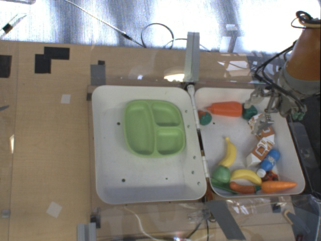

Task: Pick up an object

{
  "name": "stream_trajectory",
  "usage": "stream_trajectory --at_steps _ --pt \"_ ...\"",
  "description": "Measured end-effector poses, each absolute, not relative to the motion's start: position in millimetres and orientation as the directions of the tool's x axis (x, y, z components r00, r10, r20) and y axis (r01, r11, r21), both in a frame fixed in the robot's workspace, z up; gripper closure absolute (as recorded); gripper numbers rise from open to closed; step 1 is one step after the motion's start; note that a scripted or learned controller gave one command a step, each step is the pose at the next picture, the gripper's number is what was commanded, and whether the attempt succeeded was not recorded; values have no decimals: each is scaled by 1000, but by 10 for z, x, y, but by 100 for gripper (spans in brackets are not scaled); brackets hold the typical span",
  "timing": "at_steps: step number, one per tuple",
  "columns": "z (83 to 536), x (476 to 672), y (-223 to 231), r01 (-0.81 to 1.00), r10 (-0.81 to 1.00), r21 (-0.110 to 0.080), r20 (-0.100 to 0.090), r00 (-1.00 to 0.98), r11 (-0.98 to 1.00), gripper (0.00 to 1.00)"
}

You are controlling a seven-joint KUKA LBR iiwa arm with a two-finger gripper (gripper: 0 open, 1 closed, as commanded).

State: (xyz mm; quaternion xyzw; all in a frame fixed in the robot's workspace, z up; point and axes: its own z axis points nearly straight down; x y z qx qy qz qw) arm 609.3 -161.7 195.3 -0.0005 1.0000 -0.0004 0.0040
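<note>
The counter [45, 149] lies broad and bare to the left of the green plate [153, 127]. That plate sits near the middle of the left bin [108, 185], with open white floor all around it. Right of the plate, past the shared rim, the right bin [297, 157] is crowded: a long carrot [225, 109] along its far edge, a banana [229, 153] mid-floor, another carrot [277, 186] at the near rim. The gripper [269, 115] hangs over that bin's far right side, above a small carton [263, 126]; whether it grasps anything, I cannot tell.
</note>
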Motion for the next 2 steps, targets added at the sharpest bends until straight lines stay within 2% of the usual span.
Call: stream_trajectory --at_steps 1,2 --pt "1091 5909 -1990 -34 -34 -6 -27 -999 999 0" --pt "893 5394 -1846 192 192 0 -16 -981 981 0"
